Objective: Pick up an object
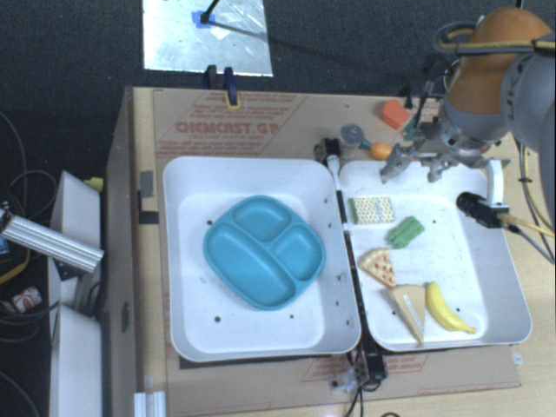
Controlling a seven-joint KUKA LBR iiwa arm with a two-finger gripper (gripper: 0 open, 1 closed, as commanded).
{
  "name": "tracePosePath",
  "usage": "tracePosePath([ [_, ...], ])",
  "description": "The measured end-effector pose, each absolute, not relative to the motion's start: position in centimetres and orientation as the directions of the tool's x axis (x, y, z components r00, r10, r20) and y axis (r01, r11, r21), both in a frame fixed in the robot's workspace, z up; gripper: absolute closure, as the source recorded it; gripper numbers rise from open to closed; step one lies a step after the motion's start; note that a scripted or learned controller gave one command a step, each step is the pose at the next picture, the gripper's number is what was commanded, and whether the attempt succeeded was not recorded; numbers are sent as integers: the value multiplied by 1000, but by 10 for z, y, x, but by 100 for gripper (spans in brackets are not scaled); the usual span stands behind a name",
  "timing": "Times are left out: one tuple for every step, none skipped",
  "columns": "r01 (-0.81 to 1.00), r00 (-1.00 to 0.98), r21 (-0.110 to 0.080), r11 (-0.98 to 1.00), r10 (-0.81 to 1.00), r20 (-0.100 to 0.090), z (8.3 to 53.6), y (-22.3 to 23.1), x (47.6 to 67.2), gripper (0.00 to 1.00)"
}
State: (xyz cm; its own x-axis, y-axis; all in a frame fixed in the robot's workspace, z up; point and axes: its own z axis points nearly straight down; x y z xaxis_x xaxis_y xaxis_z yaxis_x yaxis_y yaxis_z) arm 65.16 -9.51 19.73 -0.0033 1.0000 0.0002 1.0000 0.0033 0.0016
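My gripper (411, 170) hangs over the back edge of the right bin (512, 295), its fingers spread open with nothing between them. Below it in that bin lie a white sponge-like block with green dots (372, 209) and a green toy piece (405, 231). Nearer the front are a pizza slice (379, 266), a cream cone-shaped piece (408, 309) and a yellow banana (446, 307). The gripper is clear of all of them.
A blue divided plate (263, 252) lies in the left bin (200, 189). Behind the bins on the bench sit an orange block (393, 113), a small orange ball (380, 151) and a grey round part (351, 135). A black fitting (473, 205) juts in at the right bin's right side.
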Motion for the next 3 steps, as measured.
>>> tracePosePath([
  [1000, -2, 8, 2, 1000, -2, 88, -104, 606, 0],
  [1000, 0, 0, 0, 1000, 0, 84, -116, 542, 0],
  [1000, -3, 3, 3, 1000, -1, 85, -135, 594, 0],
])
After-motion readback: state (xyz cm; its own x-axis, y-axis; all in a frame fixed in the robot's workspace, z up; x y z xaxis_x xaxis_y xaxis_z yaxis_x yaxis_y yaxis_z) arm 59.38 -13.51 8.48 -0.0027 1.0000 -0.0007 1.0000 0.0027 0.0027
